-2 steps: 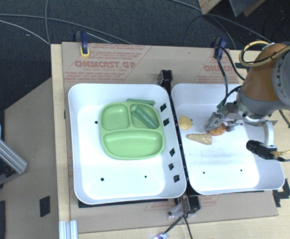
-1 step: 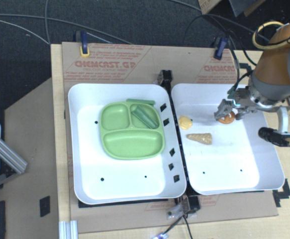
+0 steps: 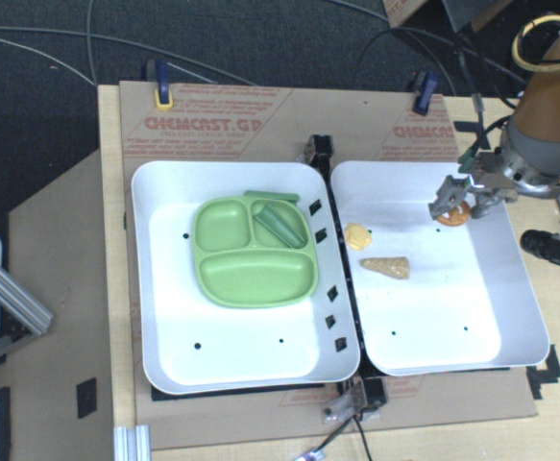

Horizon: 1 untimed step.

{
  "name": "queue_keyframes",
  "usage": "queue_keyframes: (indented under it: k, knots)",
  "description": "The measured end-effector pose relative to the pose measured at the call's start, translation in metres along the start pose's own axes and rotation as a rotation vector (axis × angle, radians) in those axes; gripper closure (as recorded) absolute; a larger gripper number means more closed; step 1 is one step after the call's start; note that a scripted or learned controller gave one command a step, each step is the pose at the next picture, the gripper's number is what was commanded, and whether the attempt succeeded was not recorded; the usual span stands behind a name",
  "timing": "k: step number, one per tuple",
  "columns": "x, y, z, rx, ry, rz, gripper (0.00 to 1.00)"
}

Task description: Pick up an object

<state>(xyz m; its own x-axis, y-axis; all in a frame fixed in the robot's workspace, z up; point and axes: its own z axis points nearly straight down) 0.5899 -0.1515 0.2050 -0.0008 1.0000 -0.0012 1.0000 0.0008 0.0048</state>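
In the right bin lie a small yellow piece and a tan wedge, both near the bin's left side. An orange-brown round piece sits at the upper right of that bin, directly under the tip of my gripper. The gripper reaches in from the right and partly covers this piece. The arm's grey wrist and orange band stand above the bin's right rim.
The left bin holds a green divided plate with a dark green long piece in its upper right compartment. A black divider with clips runs between the bins. Cables hang by the arm at the right.
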Motion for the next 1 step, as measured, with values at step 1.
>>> queue_keyframes:
  k: [1]
  knots:
    - [0.0012,-0.0013,-0.0439,0.000,0.000,-0.001,1.00]
